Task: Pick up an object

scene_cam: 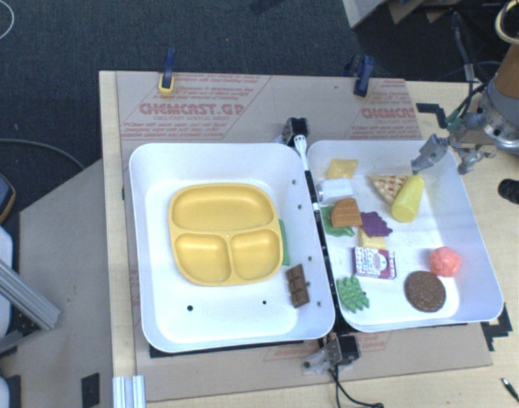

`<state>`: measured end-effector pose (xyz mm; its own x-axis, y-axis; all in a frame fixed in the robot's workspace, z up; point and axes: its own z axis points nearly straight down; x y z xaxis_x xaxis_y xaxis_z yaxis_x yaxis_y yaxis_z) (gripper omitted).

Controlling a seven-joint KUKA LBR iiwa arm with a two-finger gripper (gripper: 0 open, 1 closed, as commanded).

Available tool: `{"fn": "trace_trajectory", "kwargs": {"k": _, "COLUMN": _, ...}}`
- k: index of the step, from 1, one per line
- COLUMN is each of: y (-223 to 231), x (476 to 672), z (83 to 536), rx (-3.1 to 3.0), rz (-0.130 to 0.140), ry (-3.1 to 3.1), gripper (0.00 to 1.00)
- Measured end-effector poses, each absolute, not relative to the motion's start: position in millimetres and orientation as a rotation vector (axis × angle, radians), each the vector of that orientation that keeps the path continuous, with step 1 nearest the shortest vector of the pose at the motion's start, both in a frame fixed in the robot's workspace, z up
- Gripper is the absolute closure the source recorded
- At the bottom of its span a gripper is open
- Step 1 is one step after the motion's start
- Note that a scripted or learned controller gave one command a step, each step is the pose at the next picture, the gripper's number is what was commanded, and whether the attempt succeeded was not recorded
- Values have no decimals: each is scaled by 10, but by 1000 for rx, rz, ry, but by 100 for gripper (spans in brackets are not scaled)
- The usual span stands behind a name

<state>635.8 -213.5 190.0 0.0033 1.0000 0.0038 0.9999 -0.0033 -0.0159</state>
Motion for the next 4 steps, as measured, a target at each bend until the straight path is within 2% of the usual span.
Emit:
{"fn": "trace_trajectory", "kwargs": {"k": 1, "y": -2127, "x": 6390, "z": 2003, "rx": -2221, "rz": 0, "ry": -2221, "gripper": 0}}
{"fn": "trace_trajectory", "kwargs": {"k": 2, "y": -2164, "x": 6312, "z": 1535, "rx": -2219, "rz": 3, "ry": -2219, "gripper": 0}}
{"fn": "trace_trajectory", "kwargs": {"k": 3, "y": -2139, "x": 6351, "z": 1107, "rx": -2216, "rz": 3, "ry": -2221, "gripper": 0}}
{"fn": "trace_trajectory", "kwargs": {"k": 4, "y": -2124, "x": 6380, "z": 890, "rx": -2218, "rz": -6, "ry": -2224, "gripper": 0}}
